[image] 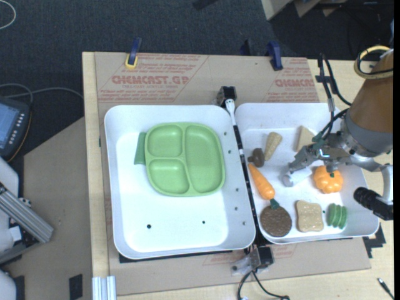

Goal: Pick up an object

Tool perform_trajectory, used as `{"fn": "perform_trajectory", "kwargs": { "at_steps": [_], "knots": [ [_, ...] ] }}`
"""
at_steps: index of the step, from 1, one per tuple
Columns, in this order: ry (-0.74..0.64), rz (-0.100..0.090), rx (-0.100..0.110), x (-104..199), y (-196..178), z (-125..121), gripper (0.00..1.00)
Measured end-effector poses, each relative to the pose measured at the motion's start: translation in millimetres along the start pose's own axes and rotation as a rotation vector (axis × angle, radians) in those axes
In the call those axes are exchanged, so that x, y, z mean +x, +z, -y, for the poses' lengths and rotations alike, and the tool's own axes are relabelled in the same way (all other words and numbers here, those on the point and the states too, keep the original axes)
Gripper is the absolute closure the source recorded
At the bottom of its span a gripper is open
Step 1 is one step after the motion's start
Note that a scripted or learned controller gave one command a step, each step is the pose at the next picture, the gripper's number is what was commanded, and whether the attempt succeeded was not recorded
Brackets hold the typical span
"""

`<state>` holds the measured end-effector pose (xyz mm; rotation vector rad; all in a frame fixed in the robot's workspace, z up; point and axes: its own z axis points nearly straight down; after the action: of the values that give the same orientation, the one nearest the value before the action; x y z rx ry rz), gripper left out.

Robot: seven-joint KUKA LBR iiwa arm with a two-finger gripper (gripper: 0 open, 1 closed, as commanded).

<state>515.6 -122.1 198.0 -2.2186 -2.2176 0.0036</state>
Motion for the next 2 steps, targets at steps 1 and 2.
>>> {"fn": "perform_trajectory", "kwargs": {
  "at_steps": [1, 2],
  "knots": [
    [0.000, -0.001, 0.001, 3.9, 43.8, 4.1, 0.00],
    [0.000, -0.001, 0.004, 6.2, 106.6, 10.6, 0.00]
  ]
}}
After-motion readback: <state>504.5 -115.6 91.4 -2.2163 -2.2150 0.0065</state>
